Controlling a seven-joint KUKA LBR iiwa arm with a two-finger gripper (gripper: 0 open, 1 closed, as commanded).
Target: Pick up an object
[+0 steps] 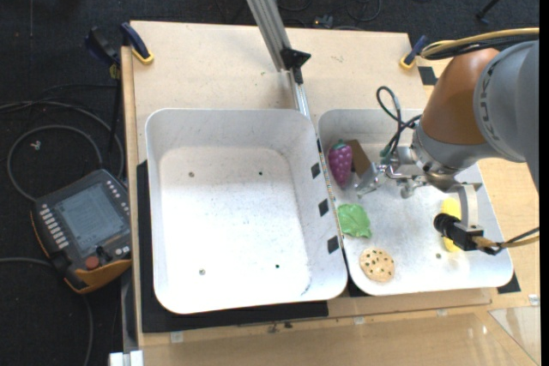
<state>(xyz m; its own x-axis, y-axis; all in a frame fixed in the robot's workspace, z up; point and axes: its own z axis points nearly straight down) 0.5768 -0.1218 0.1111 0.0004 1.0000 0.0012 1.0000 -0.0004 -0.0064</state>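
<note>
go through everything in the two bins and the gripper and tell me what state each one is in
Purple grape bunch toy: lying in right white bin, by the divider.
Green leafy toy: lying flat, free.
Round tan cookie: flat, near front rim.
Yellow object: lying, partly hidden.
Two-finger gripper: low beside the grapes, holding nothing visible.

Arm (pixel 480 111) over right bin (pixel 493 270); tool (pixel 371 183) beside purple grapes (pixel 341 162); cookie (pixel 377 264) near front.
</note>
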